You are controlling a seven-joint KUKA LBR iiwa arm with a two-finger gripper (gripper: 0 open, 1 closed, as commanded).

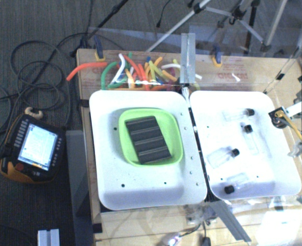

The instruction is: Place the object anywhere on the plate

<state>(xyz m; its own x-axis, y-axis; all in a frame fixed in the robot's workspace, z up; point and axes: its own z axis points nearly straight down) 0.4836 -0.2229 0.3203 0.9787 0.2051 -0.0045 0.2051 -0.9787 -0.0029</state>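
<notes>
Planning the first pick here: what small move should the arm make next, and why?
Probably reach in over the right bin toward one clear vial, such as the black-capped one nearest the divider. Four vials lie loose there, while the green plate in the left bin already bears a dark ridged block.

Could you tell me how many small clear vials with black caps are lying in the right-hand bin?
4. One vial near the back, one just in front of it, one mid-bin, one by the front wall of the right bin. Glare might conceal others.
</notes>
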